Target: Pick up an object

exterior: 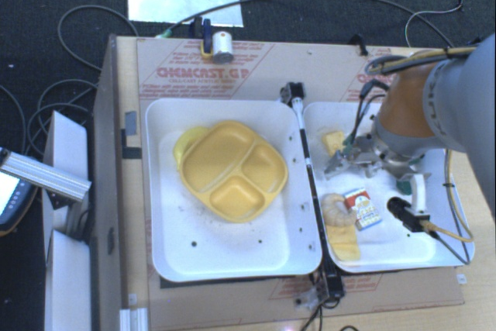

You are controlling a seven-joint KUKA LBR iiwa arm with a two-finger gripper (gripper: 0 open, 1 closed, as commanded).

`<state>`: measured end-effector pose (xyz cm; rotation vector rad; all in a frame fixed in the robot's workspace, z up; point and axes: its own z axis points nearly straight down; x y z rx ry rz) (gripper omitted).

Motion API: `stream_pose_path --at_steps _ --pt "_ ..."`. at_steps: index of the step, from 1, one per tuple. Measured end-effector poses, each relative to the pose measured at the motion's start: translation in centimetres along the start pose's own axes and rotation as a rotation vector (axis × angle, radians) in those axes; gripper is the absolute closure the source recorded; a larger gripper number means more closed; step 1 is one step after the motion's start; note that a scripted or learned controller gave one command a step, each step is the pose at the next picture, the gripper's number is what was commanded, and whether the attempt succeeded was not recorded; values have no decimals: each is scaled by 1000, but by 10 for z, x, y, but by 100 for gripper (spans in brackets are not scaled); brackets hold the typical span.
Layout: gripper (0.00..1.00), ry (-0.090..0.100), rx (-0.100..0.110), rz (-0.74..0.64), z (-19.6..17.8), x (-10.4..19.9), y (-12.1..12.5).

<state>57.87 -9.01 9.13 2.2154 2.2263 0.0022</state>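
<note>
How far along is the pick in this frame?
Nothing looks picked yet. The claw is low inside the right bin, beside the small yellow block; I cannot tell whether it has closed on anything. The red-and-white carton and the pale rounded item lie on the bin floor. The yellow divided tray sits in the left bin. Grasping and lifting remain.

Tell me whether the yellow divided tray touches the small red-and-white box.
Apart. The camera view shows the yellow divided tray in the left bin, the red-and-white box in the right bin.
</note>
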Motion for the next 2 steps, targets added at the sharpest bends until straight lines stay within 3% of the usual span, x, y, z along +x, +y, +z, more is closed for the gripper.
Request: stream_pose_path --at_steps 1,2 --pt "0 -1 -1 1 7 7 62" --pt "100 -2 -5 -3 -5 6 63"
